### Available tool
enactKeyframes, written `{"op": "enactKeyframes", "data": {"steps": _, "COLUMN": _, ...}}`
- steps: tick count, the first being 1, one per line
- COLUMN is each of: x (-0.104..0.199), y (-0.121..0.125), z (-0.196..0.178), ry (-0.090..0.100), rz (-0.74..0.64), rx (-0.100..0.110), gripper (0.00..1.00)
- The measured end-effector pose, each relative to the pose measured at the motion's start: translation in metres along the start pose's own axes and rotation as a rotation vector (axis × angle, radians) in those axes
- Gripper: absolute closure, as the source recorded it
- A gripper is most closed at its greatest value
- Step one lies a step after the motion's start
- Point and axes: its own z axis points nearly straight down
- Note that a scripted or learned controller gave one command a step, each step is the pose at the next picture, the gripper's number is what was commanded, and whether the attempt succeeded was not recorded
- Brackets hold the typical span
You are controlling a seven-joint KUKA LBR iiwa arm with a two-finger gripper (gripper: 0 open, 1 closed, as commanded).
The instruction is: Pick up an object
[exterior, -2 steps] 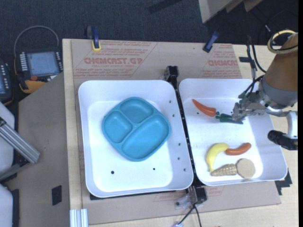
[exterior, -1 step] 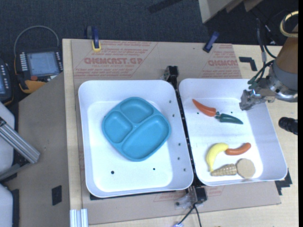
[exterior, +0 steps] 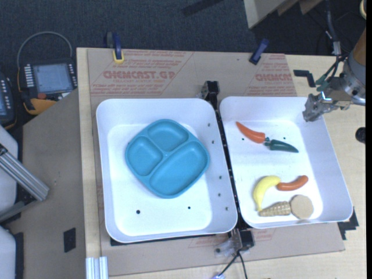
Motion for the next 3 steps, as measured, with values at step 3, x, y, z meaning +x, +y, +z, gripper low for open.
{"op": "enactKeyframes", "data": {"steps": 3, "x": 0.176, "y": 0.010, "z": 0.017, "ry": 0.006, "rz": -0.005, "rx": 0.012, "gripper": 1.00}}
